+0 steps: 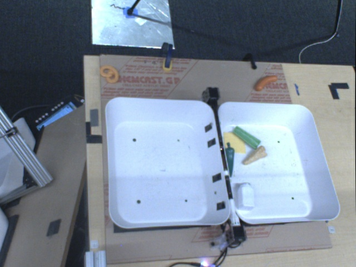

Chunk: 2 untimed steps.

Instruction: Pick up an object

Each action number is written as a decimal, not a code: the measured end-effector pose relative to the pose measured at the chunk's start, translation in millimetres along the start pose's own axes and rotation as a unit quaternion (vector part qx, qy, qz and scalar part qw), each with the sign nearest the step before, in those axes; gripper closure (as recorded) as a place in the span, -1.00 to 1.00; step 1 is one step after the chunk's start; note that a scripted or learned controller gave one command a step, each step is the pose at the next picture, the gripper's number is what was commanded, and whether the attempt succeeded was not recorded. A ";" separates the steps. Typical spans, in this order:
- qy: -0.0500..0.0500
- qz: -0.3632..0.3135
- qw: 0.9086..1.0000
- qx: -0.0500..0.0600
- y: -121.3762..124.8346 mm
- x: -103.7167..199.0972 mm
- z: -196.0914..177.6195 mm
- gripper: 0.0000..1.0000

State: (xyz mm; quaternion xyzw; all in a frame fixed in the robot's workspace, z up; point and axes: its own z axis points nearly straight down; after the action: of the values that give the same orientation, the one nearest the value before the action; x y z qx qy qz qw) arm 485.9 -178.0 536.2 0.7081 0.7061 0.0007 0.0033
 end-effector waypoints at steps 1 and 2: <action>0.001 -0.003 1.000 0.001 0.6 2.9 0.8 -1.00; 0.000 -0.005 1.000 -0.002 1.3 2.8 -10.9 1.00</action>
State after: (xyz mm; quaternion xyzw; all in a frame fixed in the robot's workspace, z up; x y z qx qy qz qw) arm 487.1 -175.2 547.1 0.7049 0.7093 0.0018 0.0045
